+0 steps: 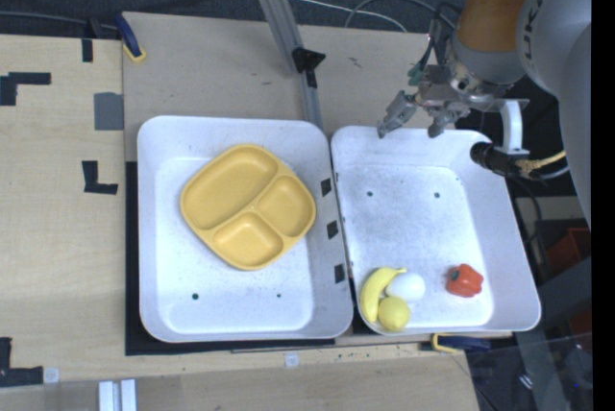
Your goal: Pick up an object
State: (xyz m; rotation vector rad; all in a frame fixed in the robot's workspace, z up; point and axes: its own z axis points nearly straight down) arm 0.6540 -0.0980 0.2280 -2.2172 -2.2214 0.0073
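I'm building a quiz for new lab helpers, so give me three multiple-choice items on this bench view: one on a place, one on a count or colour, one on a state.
1. Where does the yellow divided plate lie?
A. In the left bin
B. In the right bin
C. On the bare bench

2. How many compartments does the plate have?
A. Two
B. Three
C. Five

3. How does the gripper stand?
A. Shut on the banana
B. Shut on the red pepper
C. Open, holding nothing, at the right bin's far edge

Answers:
1 A, the plate rests inside the left bin.
2 B, the ridges mark off three sections.
3 C, its fingers are spread with nothing between them, while the banana, the white egg, the lemon and the pepper lie at the bin's near end.
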